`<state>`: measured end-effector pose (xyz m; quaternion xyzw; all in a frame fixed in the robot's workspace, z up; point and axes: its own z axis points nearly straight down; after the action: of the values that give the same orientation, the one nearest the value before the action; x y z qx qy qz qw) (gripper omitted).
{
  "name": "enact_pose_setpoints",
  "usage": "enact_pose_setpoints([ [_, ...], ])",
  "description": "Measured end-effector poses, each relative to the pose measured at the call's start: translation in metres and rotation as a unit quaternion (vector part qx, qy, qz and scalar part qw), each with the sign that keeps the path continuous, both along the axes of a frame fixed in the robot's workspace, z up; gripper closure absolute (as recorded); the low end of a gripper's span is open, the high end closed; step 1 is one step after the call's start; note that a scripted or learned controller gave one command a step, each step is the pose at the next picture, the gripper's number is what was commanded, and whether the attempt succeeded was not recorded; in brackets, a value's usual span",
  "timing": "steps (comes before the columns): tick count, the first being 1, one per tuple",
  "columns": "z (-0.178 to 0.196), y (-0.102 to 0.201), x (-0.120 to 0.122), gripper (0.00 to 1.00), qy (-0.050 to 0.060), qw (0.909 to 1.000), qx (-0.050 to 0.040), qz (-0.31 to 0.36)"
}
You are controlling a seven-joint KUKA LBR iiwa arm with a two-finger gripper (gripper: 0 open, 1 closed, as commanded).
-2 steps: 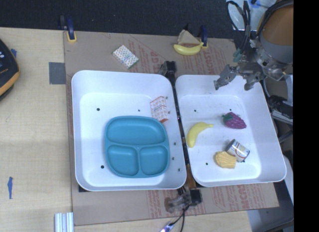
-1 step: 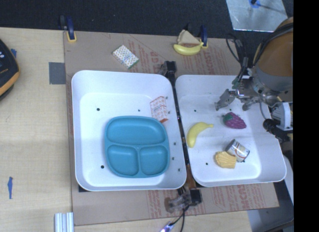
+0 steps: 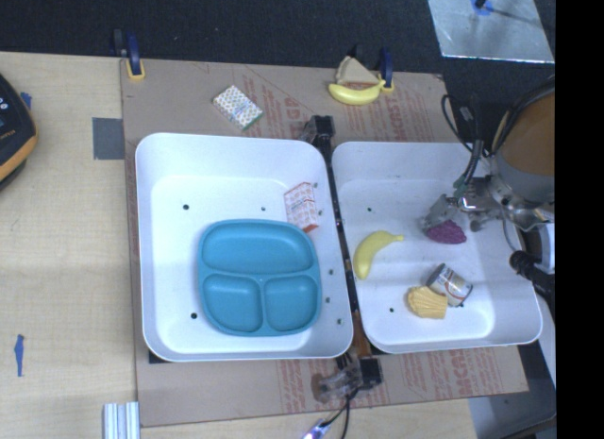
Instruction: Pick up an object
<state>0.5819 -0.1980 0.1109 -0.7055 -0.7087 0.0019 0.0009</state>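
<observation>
In the right bin [image 3: 500, 329] lie a purple lump [image 3: 446, 233], a yellow banana [image 3: 375, 250], a yellow ridged piece [image 3: 426, 304] and a small silver and black cylinder [image 3: 452, 283]. My gripper [image 3: 460, 214] hangs at the bin's right side, just above the purple lump's far edge. Its fingers stand open, one to the lump's left and one to its right. Nothing is held between them.
The left bin [image 3: 151, 239] holds a blue divided plate [image 3: 258, 275] and a red and white packet [image 3: 302, 206]. Behind the bins lie a second banana [image 3: 356, 92] and a patterned packet [image 3: 237, 106]. A yellow and black device [image 3: 11, 135] sits at the left edge.
</observation>
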Motion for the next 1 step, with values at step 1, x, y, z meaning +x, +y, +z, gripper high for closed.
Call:
enact_pose_setpoints([
  [1,0.0123,-0.0010,0.0014,1.00,-0.001,1.0000,-0.0012,0.002],
])
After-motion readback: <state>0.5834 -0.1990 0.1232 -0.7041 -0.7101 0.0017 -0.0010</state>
